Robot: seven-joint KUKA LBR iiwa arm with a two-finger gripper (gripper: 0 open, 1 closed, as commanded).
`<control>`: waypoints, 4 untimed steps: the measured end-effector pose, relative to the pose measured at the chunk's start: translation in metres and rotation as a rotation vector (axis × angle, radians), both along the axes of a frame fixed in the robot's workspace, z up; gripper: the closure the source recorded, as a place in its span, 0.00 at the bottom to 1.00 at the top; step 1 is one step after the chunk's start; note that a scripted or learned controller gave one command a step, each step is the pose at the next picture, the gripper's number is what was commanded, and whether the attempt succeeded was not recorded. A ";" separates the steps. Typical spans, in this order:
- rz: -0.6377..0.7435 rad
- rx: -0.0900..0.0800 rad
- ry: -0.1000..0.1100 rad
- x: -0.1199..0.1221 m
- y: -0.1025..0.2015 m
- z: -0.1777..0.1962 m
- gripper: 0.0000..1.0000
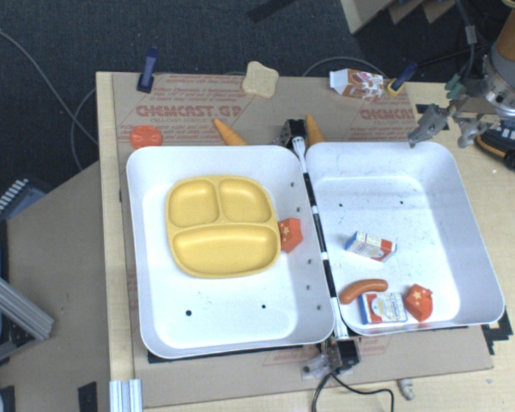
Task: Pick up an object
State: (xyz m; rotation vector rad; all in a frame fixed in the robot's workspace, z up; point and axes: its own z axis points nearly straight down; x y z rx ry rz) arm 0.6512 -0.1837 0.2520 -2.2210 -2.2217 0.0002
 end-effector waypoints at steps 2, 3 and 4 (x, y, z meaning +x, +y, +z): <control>0.002 0.003 0.002 -0.084 0.070 -0.121 0.00; -0.001 0.001 0.002 -0.103 0.048 -0.149 0.00; -0.001 0.001 0.002 -0.173 0.063 -0.137 0.00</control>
